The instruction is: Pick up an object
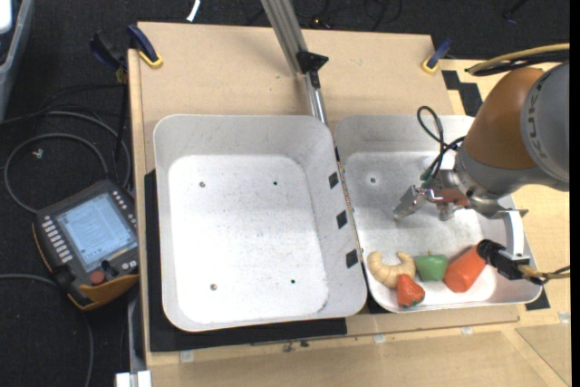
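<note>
Now, going left to right, the left bin (pixel 245 217) sits beside the right bin (pixel 385 163). Near its front lie a tan curved toy (pixel 390 266), a small red toy (pixel 410 289), a green toy (pixel 432 266) and an orange toy (pixel 465 270). Above them hangs the gripper (pixel 412 202), fingers apart, holding nothing.

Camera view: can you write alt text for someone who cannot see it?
A grey and orange robot arm's tool hovers over the right bin, above a cream curved item, green piece and two orange-red pieces along its near edge. The left bin sits beside it.
</note>
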`<state>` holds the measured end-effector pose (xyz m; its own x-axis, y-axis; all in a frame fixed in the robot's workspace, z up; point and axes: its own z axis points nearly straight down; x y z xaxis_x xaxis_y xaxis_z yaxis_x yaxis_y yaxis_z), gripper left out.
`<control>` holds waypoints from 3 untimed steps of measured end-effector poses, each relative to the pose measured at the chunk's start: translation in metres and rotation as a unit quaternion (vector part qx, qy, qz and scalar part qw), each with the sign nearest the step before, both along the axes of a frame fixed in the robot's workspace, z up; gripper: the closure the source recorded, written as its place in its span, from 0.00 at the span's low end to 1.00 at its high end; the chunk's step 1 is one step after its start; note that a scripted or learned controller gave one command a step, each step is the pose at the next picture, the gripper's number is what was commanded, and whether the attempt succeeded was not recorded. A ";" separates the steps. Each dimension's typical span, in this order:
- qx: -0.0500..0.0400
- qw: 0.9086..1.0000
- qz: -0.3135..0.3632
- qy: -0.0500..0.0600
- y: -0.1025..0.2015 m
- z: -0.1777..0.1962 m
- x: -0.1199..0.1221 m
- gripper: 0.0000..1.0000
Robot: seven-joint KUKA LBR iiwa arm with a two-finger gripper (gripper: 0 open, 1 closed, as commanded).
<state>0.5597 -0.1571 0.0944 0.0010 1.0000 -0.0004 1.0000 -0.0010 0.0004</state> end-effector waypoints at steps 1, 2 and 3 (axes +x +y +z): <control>0.000 1.000 0.000 -0.001 0.000 0.011 0.001 1.00; 0.000 1.000 0.002 -0.002 -0.001 0.054 0.005 1.00; -0.001 1.000 0.002 -0.004 -0.001 0.118 0.010 1.00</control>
<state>0.5695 -0.1580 0.2121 -0.0033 1.0000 -0.0023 1.0000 0.0034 0.0075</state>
